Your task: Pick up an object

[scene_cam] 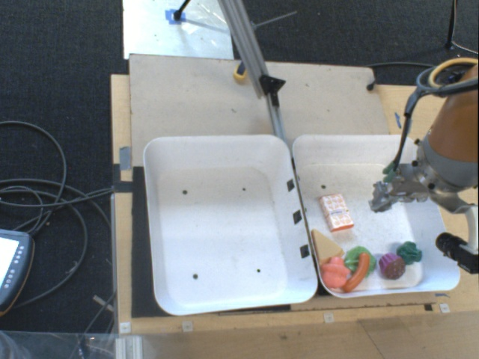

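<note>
The pink box (337, 212) lies flat in the right bin (329, 152) — long axis running roughly up-down the view — just left of and slightly below the gripper (382, 197), which hovers beside it, holding nothing.

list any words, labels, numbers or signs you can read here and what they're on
None can be read.
The small box in the right bin has an orange and white printed pattern, too small and blurred to read.
The device at the left edge of the view shows a bright screen, with no text that can be made out.
</note>
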You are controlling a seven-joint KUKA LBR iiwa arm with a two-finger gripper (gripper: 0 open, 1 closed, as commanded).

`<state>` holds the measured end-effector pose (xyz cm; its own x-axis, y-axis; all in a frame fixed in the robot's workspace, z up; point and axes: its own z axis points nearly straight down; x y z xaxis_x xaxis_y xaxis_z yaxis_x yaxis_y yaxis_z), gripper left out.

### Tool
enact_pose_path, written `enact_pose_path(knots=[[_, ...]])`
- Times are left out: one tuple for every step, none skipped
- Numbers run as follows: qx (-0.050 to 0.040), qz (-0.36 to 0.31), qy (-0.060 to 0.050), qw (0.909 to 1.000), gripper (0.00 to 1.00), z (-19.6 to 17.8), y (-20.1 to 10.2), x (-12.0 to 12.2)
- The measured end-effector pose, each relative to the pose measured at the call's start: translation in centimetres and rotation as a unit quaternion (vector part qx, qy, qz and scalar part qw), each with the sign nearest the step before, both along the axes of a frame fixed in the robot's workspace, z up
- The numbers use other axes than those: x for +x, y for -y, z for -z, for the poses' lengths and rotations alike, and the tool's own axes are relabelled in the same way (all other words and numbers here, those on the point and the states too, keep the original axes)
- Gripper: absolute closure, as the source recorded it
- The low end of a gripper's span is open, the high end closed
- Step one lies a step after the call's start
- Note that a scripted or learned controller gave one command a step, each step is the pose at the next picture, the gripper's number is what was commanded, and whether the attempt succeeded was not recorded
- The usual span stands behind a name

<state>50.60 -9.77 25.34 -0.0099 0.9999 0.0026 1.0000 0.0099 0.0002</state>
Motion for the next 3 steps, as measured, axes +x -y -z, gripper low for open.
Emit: enact_pose_path(knots=[[-0.0001,0.000,0.000,1.0000,1.00,1.2,-4.8,-0.2],[-0.0001,-0.001,0.001,1.0000,1.00,0.3,-10.3,-0.1],[0.0002,-0.001,0.001,1.0000,1.00,-0.1,-15.9,-0.9]])
